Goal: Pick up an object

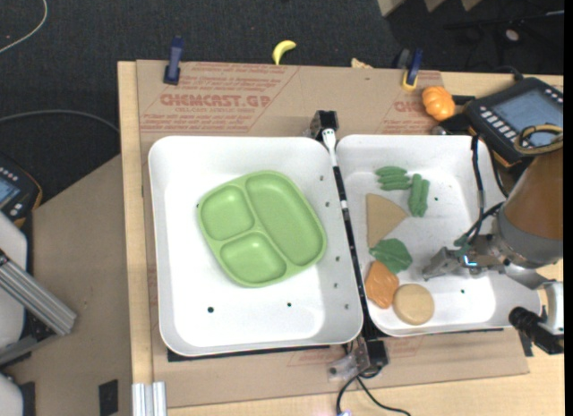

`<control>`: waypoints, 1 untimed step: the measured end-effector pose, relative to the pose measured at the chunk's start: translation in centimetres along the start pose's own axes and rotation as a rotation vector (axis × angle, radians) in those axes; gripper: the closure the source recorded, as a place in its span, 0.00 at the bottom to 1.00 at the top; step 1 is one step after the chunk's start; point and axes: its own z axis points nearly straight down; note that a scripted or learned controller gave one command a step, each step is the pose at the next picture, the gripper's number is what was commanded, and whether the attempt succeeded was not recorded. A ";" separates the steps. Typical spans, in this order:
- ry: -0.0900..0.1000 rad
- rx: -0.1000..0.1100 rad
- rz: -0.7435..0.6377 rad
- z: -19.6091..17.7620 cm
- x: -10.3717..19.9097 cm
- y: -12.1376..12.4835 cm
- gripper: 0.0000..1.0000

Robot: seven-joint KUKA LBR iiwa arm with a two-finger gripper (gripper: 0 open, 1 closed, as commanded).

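In the right bin [448, 150], five food pieces are lying: two green pods [405, 186], one tan wedge [383, 217], one leaf [392, 253], one orange piece [381, 284], one round bun [414, 304]. The tool [440, 265] is hovering nearby, its opening unclear.

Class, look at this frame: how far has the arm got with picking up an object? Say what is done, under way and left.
Done: the gripper has reached into the right bin, near the green leaf and round beige piece. Under way: it sits low over bare bin floor, with nothing seen between its fingers. Left: closing on a piece and lifting it. The tan wedge, orange piece and green beans lie untouched.
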 end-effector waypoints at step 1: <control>0.004 -0.014 -0.021 -9.1 13.4 0.2 0.00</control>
